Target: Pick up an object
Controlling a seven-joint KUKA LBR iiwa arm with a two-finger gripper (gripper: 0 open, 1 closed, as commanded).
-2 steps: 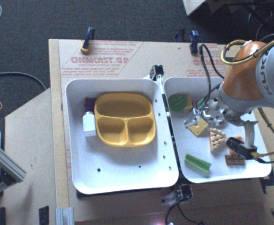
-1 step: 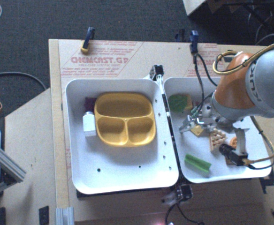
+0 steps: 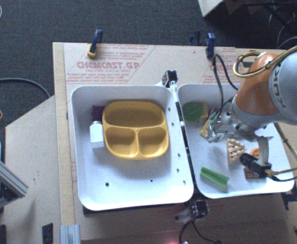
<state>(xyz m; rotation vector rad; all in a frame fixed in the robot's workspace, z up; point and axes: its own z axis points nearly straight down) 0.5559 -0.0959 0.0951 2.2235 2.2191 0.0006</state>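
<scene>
My gripper point(image 3: 215, 127) reaches down into the right bin point(image 3: 270, 187), near its upper left part. Just under it lies a small yellow piece point(image 3: 205, 131). A green rounded object point(image 3: 191, 110) sits to its upper left, by the bin's left wall. A tan waffle-patterned block point(image 3: 234, 149) lies just below and to the right of the gripper. A green bar point(image 3: 213, 178) rests near the bin's front edge. A brown piece point(image 3: 249, 173) and an orange curved piece point(image 3: 263, 151) lie at the right, partly behind a black part of the arm.
The left bin point(image 3: 113, 187) holds a yellow divided plate point(image 3: 136, 128), a white bottle point(image 3: 96, 134) and a dark purple object point(image 3: 97, 111) to the plate's left. The arm's grey and orange body point(image 3: 270, 93) covers the right bin's upper right. Clamps and cables sit at the bench's far edge.
</scene>
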